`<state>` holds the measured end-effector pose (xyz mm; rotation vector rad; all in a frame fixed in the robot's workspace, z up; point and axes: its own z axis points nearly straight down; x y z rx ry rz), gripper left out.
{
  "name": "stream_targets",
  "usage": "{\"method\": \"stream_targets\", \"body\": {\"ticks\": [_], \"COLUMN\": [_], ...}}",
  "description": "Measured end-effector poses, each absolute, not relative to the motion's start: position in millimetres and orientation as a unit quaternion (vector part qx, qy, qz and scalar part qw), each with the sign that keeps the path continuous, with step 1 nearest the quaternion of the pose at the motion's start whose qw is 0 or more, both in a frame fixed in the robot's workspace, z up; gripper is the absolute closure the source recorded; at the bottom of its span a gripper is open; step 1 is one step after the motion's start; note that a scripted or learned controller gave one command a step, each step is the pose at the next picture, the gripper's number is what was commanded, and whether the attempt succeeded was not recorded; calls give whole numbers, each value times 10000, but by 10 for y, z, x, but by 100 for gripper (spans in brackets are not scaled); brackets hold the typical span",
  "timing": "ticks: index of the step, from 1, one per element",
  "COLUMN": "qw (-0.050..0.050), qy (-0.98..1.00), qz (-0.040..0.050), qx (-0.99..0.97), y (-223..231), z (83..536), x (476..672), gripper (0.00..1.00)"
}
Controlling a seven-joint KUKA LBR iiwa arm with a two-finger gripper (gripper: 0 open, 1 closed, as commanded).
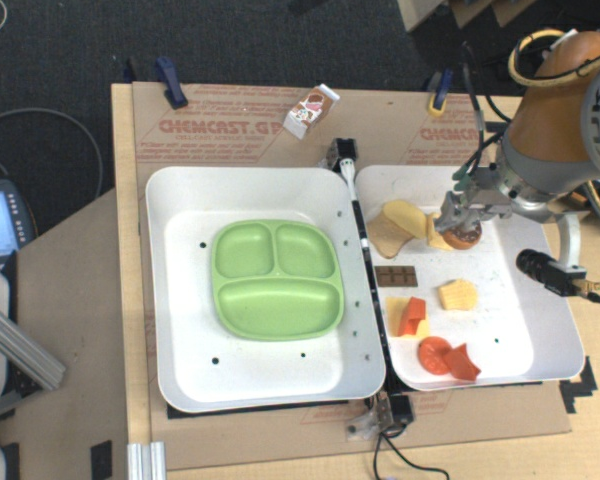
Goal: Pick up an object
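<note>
Evidently catching the job mid-attempt, with nothing lifted as far as showing. Reaching into the right bin [510,353] from the right with the claw [460,220], hanging low over the back half, directly above a small brown round piece [466,238] and just beside a pale yellow wedge [405,218]. Judging the brown piece as the likely target; resting on the bin floor by the look of it, not raised. Not managing to tell the claw's state, wide or narrow: looking down onto a knot of grey metal, its lower end blurring into the brown piece.

Wanting yet, by this reckoning: closing on something, lifting it clear.

Noting other candidates lying loose and apart in the same bin: chocolate bar [395,276], yellow block [458,294], orange block [412,316], red crumpled piece [446,358]. Noting also a green divided plate [277,276] sitting in the left bin [175,268], well apart from the claw.

Failing to make out: contact, if any, between claw and brown piece; the part of that piece lying hidden beneath the claw; the nature of the tan flat scrap [383,238] touching the wedge.
</note>
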<state>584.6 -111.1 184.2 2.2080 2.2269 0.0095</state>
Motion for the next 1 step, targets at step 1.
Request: {"method": "stream_targets", "body": {"ticks": [1], "qw": [-28], "qy": [7085], "qz": [-8], "qx": [7057], "y": [-462], "z": [1848], "x": [5421], "gripper": [100]}}
